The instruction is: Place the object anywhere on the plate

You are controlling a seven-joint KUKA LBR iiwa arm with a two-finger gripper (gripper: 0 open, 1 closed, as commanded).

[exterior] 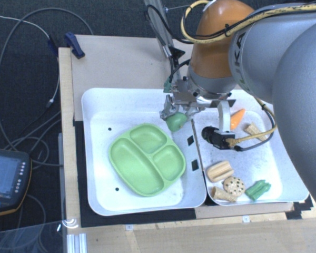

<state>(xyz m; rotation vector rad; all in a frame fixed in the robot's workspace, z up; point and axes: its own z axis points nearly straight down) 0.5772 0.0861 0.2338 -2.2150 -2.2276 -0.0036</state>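
Low in the frame, right bin (284, 157): bread (219, 170), cookie (233, 184), green piece (257, 188), spare stock. Centre-left, the plate (147, 158) waits in the left bin (95, 141). Just above its upper right rim, the gripper (175, 115) pinches a green object (176, 122), apparently carrying it plateward.

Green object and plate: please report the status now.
Gripper shut on green object. Object above left bin, beside green plate. Nothing in the way.

Arm: we reach in from the right, orange band above the wrist.
Gripper (175, 115): we point it downward, fingers clasping a green object (176, 122).
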